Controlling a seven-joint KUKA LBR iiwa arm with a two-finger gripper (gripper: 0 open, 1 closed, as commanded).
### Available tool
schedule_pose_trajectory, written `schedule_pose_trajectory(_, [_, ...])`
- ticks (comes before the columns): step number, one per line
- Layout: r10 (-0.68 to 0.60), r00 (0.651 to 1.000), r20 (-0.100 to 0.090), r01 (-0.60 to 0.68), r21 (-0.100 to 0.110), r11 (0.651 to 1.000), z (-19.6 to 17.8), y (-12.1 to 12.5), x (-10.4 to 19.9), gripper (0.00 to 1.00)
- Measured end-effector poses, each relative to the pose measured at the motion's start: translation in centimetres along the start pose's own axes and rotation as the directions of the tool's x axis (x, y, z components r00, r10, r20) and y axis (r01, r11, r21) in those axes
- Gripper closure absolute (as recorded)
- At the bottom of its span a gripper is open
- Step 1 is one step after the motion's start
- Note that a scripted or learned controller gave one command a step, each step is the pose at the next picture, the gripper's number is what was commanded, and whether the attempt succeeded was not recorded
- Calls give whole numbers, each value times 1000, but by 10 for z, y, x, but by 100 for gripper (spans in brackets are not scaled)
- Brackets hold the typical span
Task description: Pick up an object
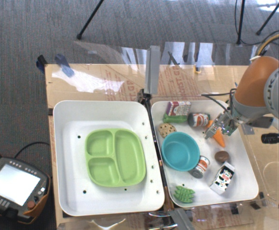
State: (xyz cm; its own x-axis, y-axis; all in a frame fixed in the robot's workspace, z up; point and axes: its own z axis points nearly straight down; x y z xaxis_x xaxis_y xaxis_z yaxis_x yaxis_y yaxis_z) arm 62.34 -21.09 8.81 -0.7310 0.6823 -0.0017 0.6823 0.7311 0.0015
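A dark grey ribbed carpet [29, 28] fills the upper part and left side of the frame. Black tripod legs [92, 12] cross it at the upper centre, and more stand legs [240, 13] show at the upper right. The tan counter [101, 80] takes the middle, with a crumpled clear plastic sheet [84, 82] on its upper left. A handheld control pendant [16, 188] with a pale screen lies on the floor at lower left, its black cable [29, 150] curling beside it.
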Motion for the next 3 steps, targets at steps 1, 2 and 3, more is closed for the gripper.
schedule_pose_trajectory(1, [47,999,3,-47,-4,999,-56,26,70,100])
schedule_pose_trajectory(2, [-68,998,-5,68,2,998,3,58,40,100])
schedule_pose_trajectory(3, [-68,998,-3,68,2,998,1,59,39,0])
